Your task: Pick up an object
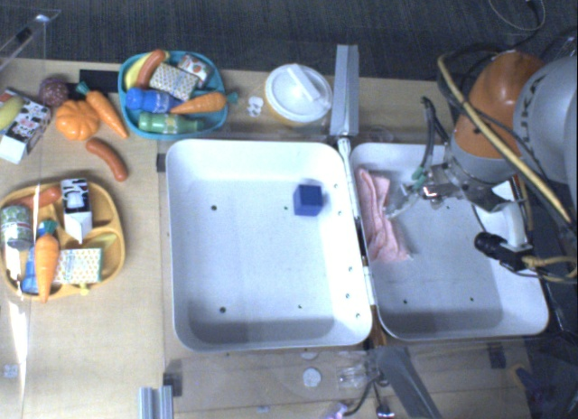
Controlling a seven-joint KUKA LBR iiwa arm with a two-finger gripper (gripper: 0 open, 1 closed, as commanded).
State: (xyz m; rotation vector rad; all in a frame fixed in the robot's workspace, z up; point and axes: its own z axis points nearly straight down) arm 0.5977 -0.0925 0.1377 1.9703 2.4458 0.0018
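- We are looking down at a wooden bench (90, 336) carrying two white bins, the left bin (262, 318) and the right bin (452, 309).
- We are hovering the gripper (417, 190) over the right bin, just beside a pink cloth (379, 218); whether the jaws are released or clenched, we cannot tell.
- We are judging this as the approach step: next we must descend onto the cloth.
- A blue cube (309, 199) is lying in the left bin.

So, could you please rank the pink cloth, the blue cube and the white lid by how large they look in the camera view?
1. pink cloth, longest by far.
2. white lid.
3. blue cube, smallest.
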